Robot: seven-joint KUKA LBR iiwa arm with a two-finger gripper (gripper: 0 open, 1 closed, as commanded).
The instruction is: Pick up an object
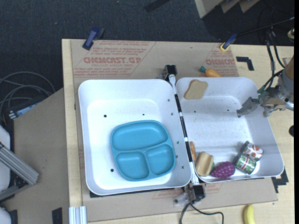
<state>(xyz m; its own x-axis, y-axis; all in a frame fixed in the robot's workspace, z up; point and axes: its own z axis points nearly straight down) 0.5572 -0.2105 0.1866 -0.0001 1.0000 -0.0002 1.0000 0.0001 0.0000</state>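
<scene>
Grey arm reaching in from the right edge, claw pointing left (one dark finger visible), carrying nothing

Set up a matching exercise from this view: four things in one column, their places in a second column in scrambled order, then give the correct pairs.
Things:
1. blue divided plate
2. slice of bread
3. purple grapes
4. banana

Places:
A. far end of the right bin
B. on the bench, outside the bins, near edge
C. in the left bin
D. near end of the right bin, beside a can

Pairs: 1-C, 2-A, 3-D, 4-B
</scene>
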